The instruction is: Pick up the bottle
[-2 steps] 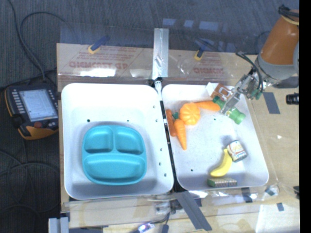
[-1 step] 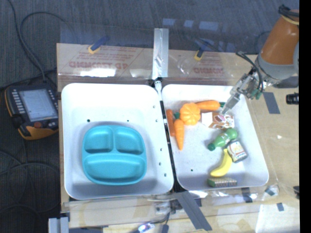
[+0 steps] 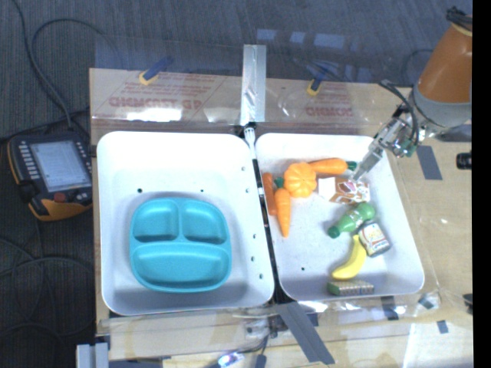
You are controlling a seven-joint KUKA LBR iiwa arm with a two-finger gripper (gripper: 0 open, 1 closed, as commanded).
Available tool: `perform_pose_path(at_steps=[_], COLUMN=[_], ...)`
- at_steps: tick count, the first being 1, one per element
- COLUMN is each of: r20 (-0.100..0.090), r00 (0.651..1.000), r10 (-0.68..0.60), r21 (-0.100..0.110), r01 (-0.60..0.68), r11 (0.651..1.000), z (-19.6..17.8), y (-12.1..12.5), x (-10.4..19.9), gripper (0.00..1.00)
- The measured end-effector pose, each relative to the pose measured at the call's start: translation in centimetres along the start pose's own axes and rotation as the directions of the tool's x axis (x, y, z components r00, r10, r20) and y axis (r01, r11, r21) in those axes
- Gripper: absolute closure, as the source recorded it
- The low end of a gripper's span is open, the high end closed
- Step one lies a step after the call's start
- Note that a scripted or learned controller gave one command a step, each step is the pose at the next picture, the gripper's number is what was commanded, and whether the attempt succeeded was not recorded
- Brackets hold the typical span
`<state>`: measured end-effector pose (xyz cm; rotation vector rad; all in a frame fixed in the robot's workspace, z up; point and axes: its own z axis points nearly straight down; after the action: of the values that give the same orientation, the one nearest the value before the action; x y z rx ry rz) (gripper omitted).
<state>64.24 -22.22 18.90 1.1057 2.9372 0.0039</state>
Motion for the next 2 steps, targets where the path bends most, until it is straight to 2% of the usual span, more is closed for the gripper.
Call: perform_pose_path(at_steps=[1, 2], r20=[0.003, 0.003], r00=[1.0, 1.0], r10=[-0.002, -0.002], r21=[-0.004, -0.004], r01=[0.002, 0.002], r11=[1.0, 1.0], z=[-1.05, -1.05], y=[0.23, 0.23], x=[-0.01, 0.0], gripper=[1.0, 0.0])
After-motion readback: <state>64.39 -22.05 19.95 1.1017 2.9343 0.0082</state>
